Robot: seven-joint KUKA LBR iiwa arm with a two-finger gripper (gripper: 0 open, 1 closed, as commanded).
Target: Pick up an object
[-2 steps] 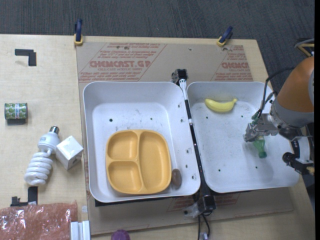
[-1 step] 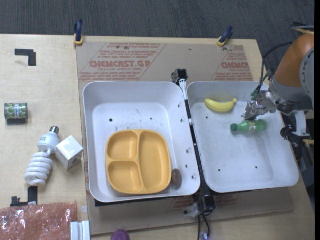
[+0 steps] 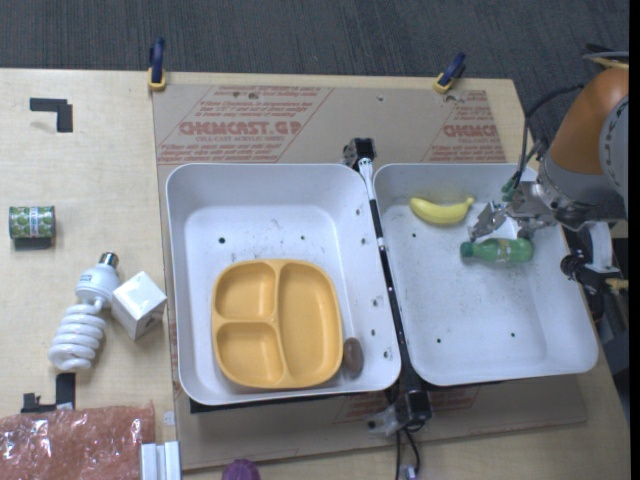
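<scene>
Bins sit side by side on the surface, both shallow and white. The left bin carries a yellow divided plate with three compartments, and a small brown lump lies just beside the plate's right edge, near the bin's lower right corner. The right bin holds a banana near its upper middle and a green bottle lying on its side a little lower and to the right of the banana.

Reaching in from the right, the grey arm with its orange band hangs over the right bin's upper right part. Its tool sits just above the green bottle, close to it or touching it, and near the banana's right tip. Whether the tool is wide, narrow or gripping anything cannot be told from this slanted view; the bottle lies on the bin floor rather than clearly between any part of the tool.

Outside the bins, on the left of the surface, lie a white spiral light bulb and a small white cube touching or just beside it. A small green can lies on its side well above them. A reddish mesh bag fills the lower left corner. Two clamps pin a printed brown board under the bins along its top edge.
</scene>
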